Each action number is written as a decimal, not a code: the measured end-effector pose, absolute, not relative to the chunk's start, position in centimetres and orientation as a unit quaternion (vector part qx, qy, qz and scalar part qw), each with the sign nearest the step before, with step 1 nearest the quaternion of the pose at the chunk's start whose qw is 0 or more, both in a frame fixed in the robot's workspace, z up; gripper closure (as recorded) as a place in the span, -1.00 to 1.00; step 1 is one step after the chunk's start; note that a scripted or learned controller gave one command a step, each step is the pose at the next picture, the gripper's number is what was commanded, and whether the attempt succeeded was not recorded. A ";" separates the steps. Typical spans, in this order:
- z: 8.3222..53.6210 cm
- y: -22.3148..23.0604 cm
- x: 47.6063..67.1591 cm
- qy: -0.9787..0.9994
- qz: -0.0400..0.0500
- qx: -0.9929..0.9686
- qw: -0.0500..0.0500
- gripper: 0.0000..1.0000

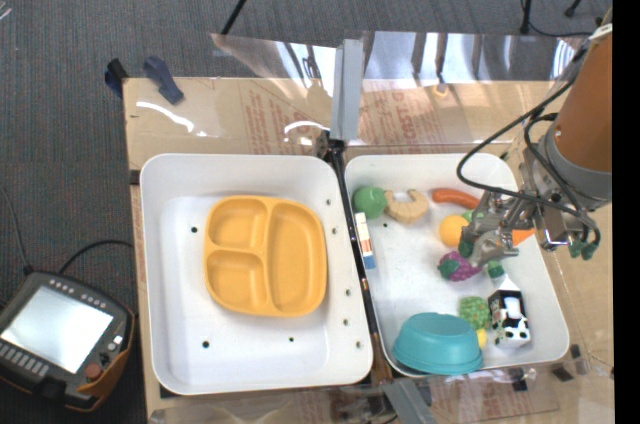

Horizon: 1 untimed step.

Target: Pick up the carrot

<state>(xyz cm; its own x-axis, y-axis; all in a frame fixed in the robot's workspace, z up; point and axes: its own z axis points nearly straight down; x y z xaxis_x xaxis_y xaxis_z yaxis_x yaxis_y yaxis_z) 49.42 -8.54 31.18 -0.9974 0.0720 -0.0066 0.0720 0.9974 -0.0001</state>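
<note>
Camera view: the left bin [170,202] holds a yellow divided plate [266,255]. The right bin [552,312] holds a green ball [369,201], sausage [456,198], purple grapes [458,266], teal bowl [437,343] and cow-print carton [510,321]. The end effector [492,237] sits low beside an orange sliver, probably the carrot [523,236]; its grip state cannot be told
</note>
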 end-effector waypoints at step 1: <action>33.3 -15.1 47.7 1.000 0.000 -0.024 0.001 1.00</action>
<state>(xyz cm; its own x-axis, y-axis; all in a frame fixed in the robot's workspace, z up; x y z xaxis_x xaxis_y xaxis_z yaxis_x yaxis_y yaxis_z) 47.68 -15.08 33.33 -0.9989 -0.0475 -0.0023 -0.0475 0.9989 -0.0001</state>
